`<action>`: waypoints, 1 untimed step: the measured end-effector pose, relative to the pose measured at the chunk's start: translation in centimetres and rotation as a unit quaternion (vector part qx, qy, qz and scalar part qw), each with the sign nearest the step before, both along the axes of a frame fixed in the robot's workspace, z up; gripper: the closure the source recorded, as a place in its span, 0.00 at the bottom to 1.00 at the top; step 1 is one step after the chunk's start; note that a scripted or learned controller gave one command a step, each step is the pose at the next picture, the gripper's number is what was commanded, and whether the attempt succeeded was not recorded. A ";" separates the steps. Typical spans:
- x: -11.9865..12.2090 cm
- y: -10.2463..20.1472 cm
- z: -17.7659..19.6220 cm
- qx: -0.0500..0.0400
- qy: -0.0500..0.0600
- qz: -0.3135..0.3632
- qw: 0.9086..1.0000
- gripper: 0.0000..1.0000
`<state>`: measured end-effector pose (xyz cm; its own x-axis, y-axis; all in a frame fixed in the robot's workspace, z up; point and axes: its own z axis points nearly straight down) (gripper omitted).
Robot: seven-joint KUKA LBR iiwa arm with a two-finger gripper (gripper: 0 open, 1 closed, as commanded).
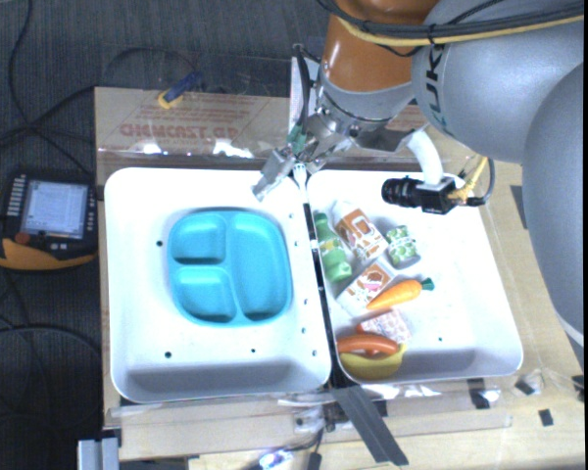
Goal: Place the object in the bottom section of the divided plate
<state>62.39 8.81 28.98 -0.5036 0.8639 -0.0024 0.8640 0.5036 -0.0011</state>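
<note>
- The object to place is not named; the candidates are small toy foods piled along the left side of the right bin [490,292]: a carrot [396,293], two small cartons [361,233], a green piece [330,253], a green-and-white cube [403,247] and a hot dog in a yellow dish [371,351].
- None of them sits between the fingers.
- By their look they are light, hard plastic, smooth and apt to slip; the carrot would best be taken across its thick middle, a carton across its flat sides.
- They lie touching one another, so a grasp may nudge its neighbours.
- The blue divided plate [227,265] lies in the left bin [137,341], all its sections bare.
- The gripper [292,160] hangs over the far rim where the two bins meet, apart from the toys and the plate.
- Whether its fingers stand wide or narrow I cannot tell.
- Both bins rest on the desk [127,116].
</note>
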 end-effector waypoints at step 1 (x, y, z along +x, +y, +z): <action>1.7 9.2 -2.4 0.001 0.001 0.081 0.997 0.00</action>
